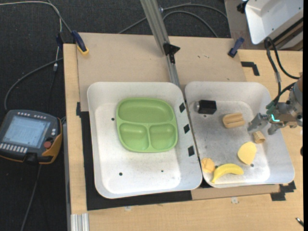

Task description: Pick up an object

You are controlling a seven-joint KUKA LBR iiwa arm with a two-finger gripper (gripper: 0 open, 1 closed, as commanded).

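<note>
My gripper [264, 126] hangs over the right side of the right bin [284, 163], open, its two grey fingers spread apart. A small tan cork-like cylinder [259, 137] lies on the bin floor just below the fingers, and nothing is held between them. To the left lies a tan wooden block [233, 120]. Further left sits a black box [207, 107]. Toward the front of the bin are a yellow round piece [247, 153], a banana [227, 171] and a small orange piece [208, 165].
The left bin [103, 143] holds a green divided plate [146, 124]. A metal pole [159, 28] slants across the back of the bench. A teach pendant [29, 136] lies off the bench at the left. Two blue clamps [80, 43] grip the bench's back edge.
</note>
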